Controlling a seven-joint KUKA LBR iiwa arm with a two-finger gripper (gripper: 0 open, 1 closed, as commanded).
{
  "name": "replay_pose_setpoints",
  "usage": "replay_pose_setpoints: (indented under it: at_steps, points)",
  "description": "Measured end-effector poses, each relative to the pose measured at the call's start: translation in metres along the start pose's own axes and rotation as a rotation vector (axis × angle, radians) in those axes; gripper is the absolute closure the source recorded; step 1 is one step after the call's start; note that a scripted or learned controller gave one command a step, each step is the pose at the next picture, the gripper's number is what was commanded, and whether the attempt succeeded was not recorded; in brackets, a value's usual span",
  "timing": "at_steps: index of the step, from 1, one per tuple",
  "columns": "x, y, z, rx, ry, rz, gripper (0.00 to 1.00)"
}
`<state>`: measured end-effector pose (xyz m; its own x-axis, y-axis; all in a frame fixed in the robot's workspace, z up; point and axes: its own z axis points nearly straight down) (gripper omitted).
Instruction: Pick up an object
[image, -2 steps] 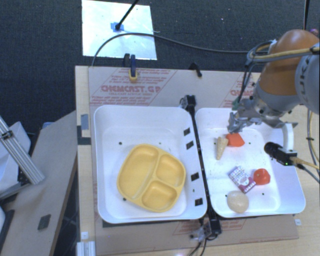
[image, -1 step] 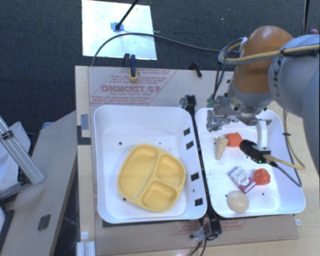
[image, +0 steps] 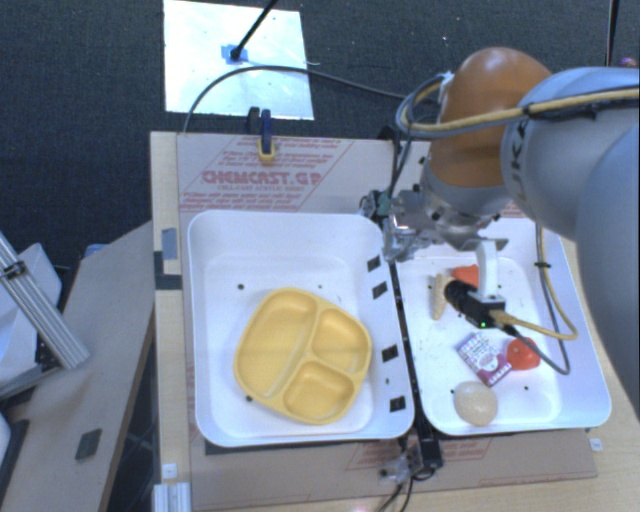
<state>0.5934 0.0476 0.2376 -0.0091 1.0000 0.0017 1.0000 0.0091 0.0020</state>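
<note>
My gripper (image: 402, 243) hangs over the upper left corner of the right bin (image: 590, 400), close to the divider between the two bins. Below and to its right lie a cream cone-shaped piece (image: 438, 296) and an orange-red piece (image: 465, 273). Further toward the front are a small red and white packet (image: 482, 359), a red rounded object (image: 523, 353) and a cream egg-shaped object (image: 475, 403). I see nothing between the gripper's ends.
A yellow divided plate (image: 303, 354) lies in the left bin (image: 215, 260). Black clips (image: 383, 291) run down the seam between the bins. The arm's bulk covers the right bin's upper part. A cardboard sheet (image: 265, 178) lies under both bins.
</note>
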Motion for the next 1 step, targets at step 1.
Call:
replay_pose_setpoints:
  at_steps: [1]
  points:
    - [0.0562,0.0098,-0.0040,-0.001,0.001,0.000,1.00]
